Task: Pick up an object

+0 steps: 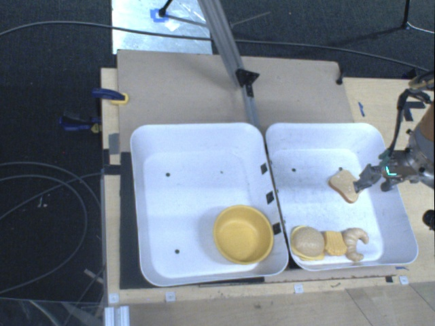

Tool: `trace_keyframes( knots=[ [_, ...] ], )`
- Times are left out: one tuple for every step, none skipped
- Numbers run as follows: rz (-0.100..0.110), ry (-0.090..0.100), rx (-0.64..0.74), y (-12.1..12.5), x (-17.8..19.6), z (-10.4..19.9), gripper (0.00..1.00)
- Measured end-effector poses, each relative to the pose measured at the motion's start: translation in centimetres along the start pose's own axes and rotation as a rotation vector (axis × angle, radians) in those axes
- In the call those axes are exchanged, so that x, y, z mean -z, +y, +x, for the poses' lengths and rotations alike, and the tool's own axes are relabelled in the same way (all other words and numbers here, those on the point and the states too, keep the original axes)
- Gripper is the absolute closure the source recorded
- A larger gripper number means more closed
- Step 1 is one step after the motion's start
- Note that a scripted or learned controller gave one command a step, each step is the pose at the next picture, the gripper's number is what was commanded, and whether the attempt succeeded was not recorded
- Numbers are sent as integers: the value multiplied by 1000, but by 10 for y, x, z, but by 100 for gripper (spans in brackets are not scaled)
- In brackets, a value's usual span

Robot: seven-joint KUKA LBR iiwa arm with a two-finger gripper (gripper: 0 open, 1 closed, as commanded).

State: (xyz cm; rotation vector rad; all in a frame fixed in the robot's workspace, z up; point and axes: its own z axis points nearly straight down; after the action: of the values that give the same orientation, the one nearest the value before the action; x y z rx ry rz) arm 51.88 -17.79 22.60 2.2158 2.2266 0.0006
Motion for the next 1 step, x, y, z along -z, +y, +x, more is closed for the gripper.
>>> trace_keyframes(
  knots=[
    [-2,0,0,0,1,0,0]
  ],
)
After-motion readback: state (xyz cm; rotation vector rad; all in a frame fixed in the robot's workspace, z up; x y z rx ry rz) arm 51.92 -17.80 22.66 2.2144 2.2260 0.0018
